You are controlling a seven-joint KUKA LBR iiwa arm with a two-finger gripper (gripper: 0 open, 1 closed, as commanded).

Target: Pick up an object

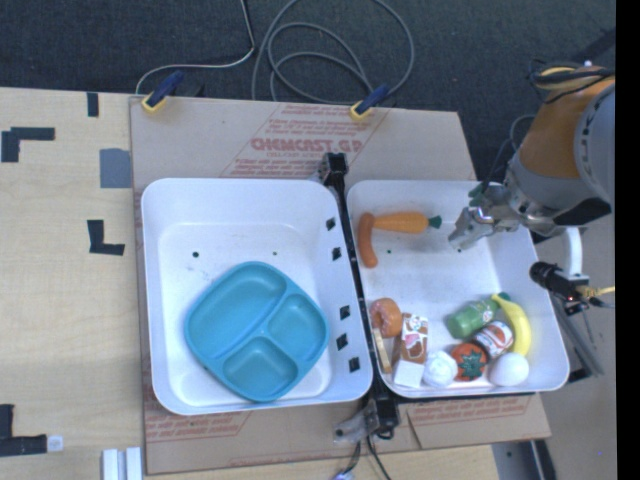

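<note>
- End effector (470, 230) sits over the far right corner of the right bin (452, 280), low above its white floor; from this angle I cannot tell how it is set, and nothing shows in its grip.
- Toy carrot (402, 222) lies just to the left of the end effector, apart from it, green tip pointing toward it.
- Sausage (367, 241) lies further left, past the carrot, against the bin's left wall.
- Nearer the camera than the end effector, well apart: banana (517, 324), green item (470, 319), small can (494, 338), tomato (467, 358), white egg (510, 369), clustered at the near wall.
- Blue divided plate (257, 330) in the left bin (170, 218), far left of the end effector.
</note>
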